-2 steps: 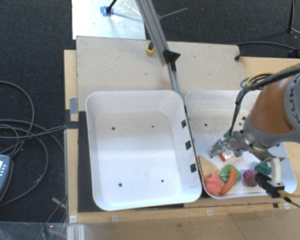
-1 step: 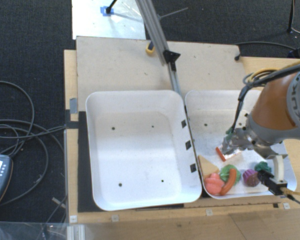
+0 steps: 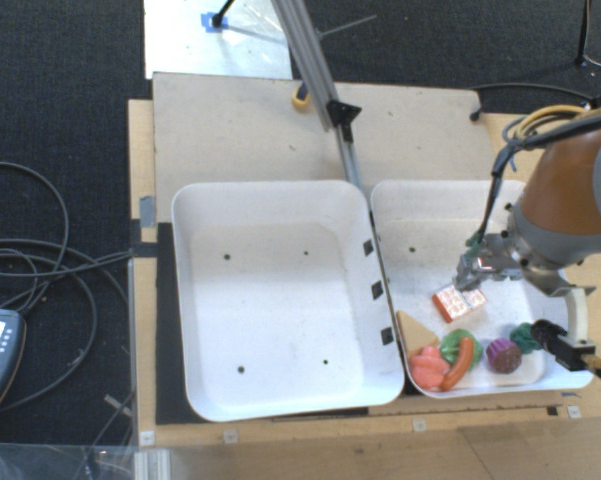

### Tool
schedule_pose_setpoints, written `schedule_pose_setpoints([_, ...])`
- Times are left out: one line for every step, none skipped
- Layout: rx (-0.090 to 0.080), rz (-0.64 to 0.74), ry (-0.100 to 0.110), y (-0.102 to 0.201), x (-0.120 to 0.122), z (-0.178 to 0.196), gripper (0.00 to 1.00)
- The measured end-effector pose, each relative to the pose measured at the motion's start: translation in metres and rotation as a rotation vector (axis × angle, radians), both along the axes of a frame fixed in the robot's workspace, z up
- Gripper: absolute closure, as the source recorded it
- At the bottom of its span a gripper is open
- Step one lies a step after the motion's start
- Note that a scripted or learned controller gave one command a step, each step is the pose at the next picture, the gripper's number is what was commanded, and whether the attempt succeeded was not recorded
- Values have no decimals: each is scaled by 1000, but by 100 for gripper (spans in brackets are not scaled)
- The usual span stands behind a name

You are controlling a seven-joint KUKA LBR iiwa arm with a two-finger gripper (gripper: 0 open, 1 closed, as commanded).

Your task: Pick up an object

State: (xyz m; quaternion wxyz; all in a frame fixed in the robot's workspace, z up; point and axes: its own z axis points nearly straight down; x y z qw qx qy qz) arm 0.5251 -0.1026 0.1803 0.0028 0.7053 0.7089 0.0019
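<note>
Several small items lie in the right bin, near its front. An orange and white box sits just below my gripper, which hovers over or touches the box's far edge. In front of the box lie a tan wedge, a pink-red lump, an orange carrot on a green piece, a purple item and a dark green item. The grey arm with its orange band comes in from the right.
The left bin stands beside the right one, and their rims meet along the middle. A slanted metal pole rises behind the bins. Cables lie on the floor at the left and run along the arm.
</note>
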Motion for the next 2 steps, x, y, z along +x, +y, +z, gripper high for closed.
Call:
schedule_pose_setpoints([-1, 0, -3, -3, 1, 64, 100])
schedule_pose_setpoints([1, 0, 3, -4, 2, 79, 100])
